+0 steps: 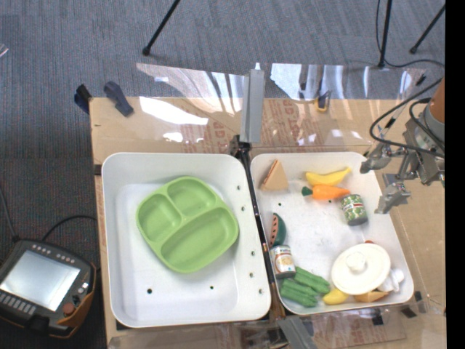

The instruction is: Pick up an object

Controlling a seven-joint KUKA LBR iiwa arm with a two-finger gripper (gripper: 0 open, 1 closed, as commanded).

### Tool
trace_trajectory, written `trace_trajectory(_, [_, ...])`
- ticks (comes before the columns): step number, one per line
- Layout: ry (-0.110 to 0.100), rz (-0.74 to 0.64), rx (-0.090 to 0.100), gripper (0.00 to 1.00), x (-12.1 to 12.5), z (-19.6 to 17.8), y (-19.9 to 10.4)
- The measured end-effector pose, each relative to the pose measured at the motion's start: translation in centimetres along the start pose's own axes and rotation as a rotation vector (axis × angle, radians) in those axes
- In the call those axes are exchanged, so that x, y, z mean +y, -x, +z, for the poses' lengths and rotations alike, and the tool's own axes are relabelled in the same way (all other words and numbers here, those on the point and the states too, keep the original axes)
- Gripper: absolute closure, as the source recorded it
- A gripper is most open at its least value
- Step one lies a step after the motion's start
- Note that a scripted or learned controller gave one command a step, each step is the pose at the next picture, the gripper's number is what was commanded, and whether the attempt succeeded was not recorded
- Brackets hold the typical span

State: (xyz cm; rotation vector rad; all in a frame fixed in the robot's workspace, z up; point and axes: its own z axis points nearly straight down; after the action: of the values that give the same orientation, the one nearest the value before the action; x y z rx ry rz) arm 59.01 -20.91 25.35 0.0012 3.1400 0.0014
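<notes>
My gripper [383, 179] hovers over the right rim of the right bin [320, 162]. It is open, and nothing sits between its fingers. The nearest object is a small green can [354, 209], just left of and below the fingertips. Further left lie an orange carrot [330, 192] and a yellow banana [327, 175]. A sandwich wedge [274, 174] rests in that bin's far left corner. A watermelon slice [278, 229] and a small jar [282, 260] lie along its left wall.
A green divided plate [187, 222] lies in the left bin [116, 195]. In the right bin's near end sit green pods [304, 286] and a white round lid [361, 267]. A grey upright post [253, 107] stands behind the bins. A handheld pendant [40, 282] lies on the floor at lower left.
</notes>
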Motion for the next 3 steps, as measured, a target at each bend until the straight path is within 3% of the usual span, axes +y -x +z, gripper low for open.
trace_trajectory(1, [0.006, -0.148, 0.013, 0.00, 0.3, 12.7, 2.8])
trace_trajectory(2, [0.005, -0.008, 0.004, 0.00, 10.6, 16.8, 5.4])
trace_trajectory(3, [-0.002, 0.001, -0.001, 0.00, 0.5, 16.5, 2.8])
